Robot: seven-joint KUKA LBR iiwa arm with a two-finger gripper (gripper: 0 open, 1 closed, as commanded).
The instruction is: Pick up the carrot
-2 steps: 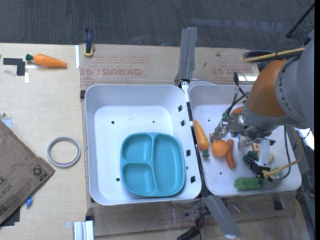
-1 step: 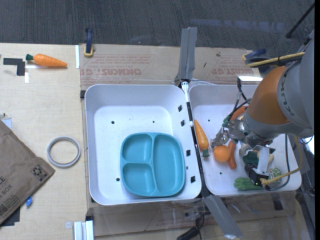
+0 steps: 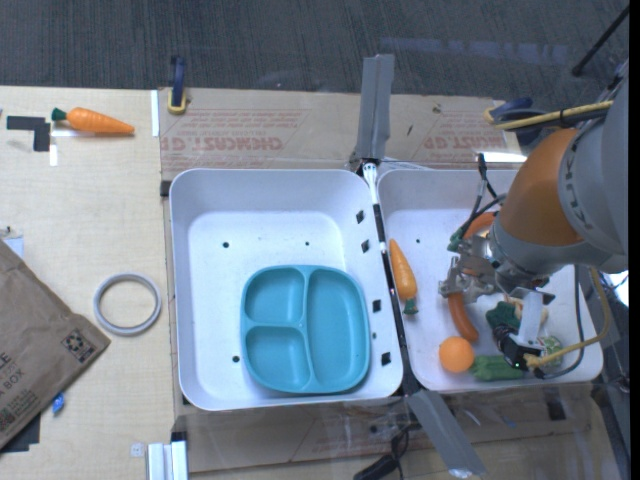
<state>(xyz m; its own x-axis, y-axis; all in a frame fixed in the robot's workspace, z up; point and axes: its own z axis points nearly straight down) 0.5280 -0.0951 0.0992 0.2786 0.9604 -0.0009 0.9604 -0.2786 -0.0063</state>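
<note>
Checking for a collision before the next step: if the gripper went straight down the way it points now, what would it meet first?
Probably the reddish sausage-shaped toy just below the gripper in the right bin, not the carrot to its left. Depth is hard to judge.

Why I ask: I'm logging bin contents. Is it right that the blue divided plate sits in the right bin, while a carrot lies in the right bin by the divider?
Not quite. The blue divided plate sits in the left bin, not the right one. The rest stands: the carrot lies in the right bin, close to the divider. The camera view shows both.
</note>
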